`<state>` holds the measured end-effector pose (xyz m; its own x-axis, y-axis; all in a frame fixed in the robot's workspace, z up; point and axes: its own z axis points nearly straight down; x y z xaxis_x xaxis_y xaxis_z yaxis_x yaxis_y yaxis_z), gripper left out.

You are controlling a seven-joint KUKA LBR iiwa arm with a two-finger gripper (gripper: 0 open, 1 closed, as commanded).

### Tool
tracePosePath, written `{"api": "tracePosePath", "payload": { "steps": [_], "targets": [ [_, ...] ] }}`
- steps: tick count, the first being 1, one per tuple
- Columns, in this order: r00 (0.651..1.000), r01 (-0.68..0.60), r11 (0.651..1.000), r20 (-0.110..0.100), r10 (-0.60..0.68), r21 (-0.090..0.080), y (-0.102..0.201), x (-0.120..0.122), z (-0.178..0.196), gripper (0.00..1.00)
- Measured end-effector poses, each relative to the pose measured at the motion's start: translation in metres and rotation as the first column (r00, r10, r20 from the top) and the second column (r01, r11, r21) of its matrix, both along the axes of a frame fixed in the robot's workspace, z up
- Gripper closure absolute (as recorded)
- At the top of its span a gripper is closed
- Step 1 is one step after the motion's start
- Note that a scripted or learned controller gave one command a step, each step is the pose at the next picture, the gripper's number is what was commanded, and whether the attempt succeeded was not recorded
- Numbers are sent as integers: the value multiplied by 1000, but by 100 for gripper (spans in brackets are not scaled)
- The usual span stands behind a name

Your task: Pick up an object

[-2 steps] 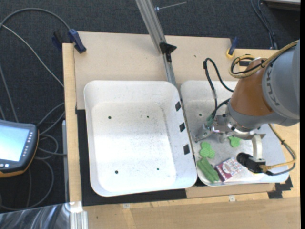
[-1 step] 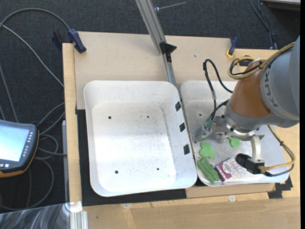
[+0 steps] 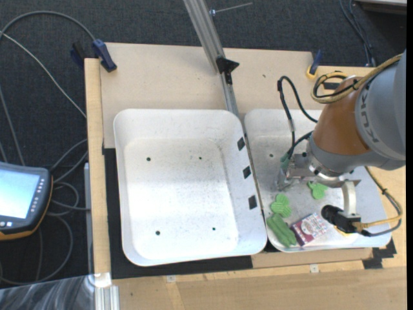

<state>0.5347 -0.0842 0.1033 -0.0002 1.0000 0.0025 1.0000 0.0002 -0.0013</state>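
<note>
The arm comes in from the right and hangs over the right-hand bin (image 3: 258,124), its orange band and grey body covering much of that bin's far side; the tool (image 3: 288,173) sits low at the wrist's left edge, over the middle of the bin floor, and from where I stand its metal parts blur together, so I cannot tell how it is set, and nothing is plainly in its grip.

What there is to pick lies toward the near rim of that same bin: a small green piece (image 3: 280,205) just below the tool and a touch to its left; a longer green piece (image 3: 282,230) nearer still, hard by the bin's front-left corner, its long axis running slantwise from upper left down to lower right; a pink-and-white packet (image 3: 310,227) just to the right of that, tilted; another bit of green (image 3: 317,189) half tucked under the wrist. The left-hand bin (image 3: 122,124) has no loose things in it, only dark specks and holes.

So the move turns on one thing, as I judge it: the nearest candidate, the small green piece, lies toward the camera from the tool, close by, not under it; the tool would need to shift a little toward the near rim before dropping; the long green piece sits tight to the bin wall, which looks awkward.
</note>
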Motion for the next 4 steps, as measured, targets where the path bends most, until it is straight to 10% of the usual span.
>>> {"api": "tracePosePath", "payload": {
  "steps": [3,4],
  "targets": [
    [1000,-1,1000,6,1,-3,-3,-9,116,100],
    [1000,-5,1000,-2,5,0,46,-24,114,100]
  ]
}}
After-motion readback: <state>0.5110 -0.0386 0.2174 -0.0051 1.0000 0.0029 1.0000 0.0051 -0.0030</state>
